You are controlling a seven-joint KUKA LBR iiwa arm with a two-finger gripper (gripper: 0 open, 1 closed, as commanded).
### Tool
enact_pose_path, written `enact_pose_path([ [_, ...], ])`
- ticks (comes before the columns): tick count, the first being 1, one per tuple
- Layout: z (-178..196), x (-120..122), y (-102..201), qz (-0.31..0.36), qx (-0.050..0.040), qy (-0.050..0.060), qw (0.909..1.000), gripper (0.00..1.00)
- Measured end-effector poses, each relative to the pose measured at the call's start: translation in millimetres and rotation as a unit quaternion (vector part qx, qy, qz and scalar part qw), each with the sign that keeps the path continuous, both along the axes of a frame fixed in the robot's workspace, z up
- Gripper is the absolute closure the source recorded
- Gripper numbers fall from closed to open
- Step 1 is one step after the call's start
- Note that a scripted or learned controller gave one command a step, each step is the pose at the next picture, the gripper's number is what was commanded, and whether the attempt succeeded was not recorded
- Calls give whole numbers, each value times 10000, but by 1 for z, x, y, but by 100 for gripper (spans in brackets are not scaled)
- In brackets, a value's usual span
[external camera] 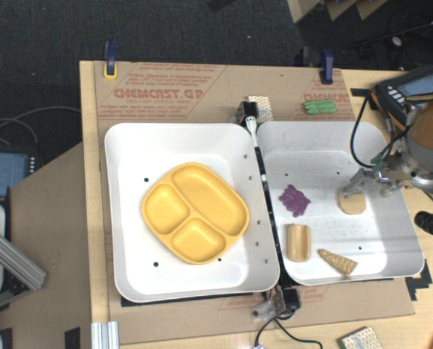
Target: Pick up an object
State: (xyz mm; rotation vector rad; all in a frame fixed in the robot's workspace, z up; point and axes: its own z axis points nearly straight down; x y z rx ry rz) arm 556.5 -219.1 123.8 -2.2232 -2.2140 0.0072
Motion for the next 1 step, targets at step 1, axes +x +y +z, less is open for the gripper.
enact_pose_path([
  [1, -41, 69, 31, 49, -7, -60, 10000, 0],
])
